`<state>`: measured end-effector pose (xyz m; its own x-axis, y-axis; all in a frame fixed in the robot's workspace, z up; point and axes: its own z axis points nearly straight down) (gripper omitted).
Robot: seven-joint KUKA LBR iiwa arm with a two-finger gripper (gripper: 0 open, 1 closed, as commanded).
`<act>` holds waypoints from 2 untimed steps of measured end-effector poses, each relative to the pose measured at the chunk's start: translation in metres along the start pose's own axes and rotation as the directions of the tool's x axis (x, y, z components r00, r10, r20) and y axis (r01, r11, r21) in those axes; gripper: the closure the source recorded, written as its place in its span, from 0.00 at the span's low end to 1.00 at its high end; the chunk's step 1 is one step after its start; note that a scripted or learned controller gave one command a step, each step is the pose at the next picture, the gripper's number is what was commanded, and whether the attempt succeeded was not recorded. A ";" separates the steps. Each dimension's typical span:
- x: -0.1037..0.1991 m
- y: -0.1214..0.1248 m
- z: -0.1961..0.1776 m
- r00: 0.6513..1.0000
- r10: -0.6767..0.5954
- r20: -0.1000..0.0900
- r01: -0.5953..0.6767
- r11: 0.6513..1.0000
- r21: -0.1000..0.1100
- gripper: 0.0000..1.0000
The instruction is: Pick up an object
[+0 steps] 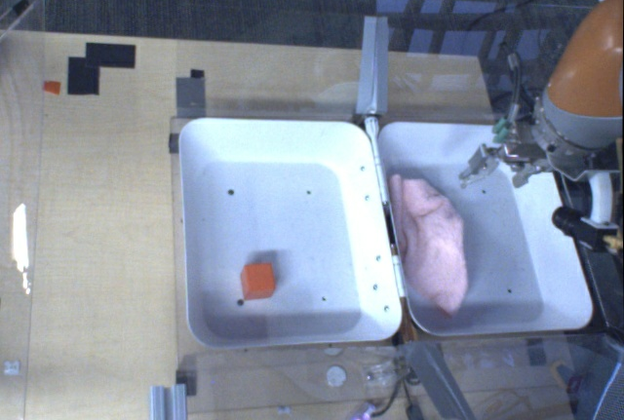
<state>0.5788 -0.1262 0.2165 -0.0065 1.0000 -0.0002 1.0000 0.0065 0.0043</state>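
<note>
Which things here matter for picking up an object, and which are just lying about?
Belonging to the job:
- small orange block in the left white bin
- soft pink cloth bundle in the right white bin
- metal claw over the right bin

Just lying about:
- black tape patches on the wooden bench
- small orange marker beside them

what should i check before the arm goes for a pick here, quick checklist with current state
1. Target present: ok. A pink cloth lies in the right bin, against its left wall; an orange block sits in the left bin.
2. Gripper over a bin: ok, above the right bin's upper part.
3. Gripper lined up with a target: not ok, it is up and right of the cloth and apart from it.
4. Nothing already held: ok, nothing shows at the gripper.
5. Finger opening: cannot tell, too small and blurred.
6. Path to the cloth clear: ok, only bare bin floor lies between.
</note>
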 end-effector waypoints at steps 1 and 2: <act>-0.007 -0.020 0.027 0.988 0.156 -0.001 -0.156 0.988 -0.002 0.00; 0.007 -0.001 0.120 0.999 0.043 0.001 -0.043 0.999 -0.005 0.00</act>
<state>0.5782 -0.1188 0.0965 0.0362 0.9993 -0.0006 0.9993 -0.0362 0.0094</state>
